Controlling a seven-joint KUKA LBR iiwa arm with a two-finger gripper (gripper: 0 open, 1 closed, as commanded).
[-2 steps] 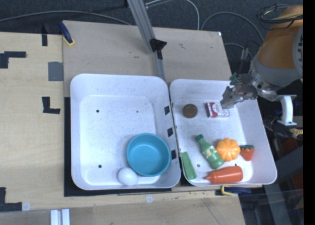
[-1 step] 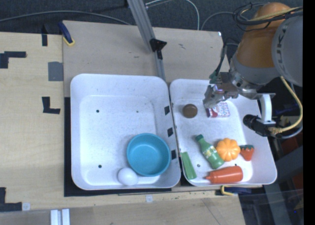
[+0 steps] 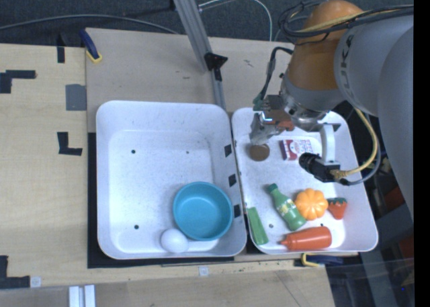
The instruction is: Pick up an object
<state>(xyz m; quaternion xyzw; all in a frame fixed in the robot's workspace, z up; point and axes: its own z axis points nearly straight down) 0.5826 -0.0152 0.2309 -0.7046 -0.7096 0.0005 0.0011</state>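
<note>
Jaws: I cannot tell how they stand on my grey gripper [image 3: 259, 131]. Right under it sits a small round brown thing [image 3: 259, 152], and just beside it lies a red-and-white packet [image 3: 296, 148].

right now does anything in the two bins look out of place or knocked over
Nothing looks spilled or broken. One small oddity: the flat green stick-shaped piece lies against the left wall of the right white bin, by the divide, apart from the cluster of green toy bottle, orange toy pumpkin and red-orange toy carrot.
</note>
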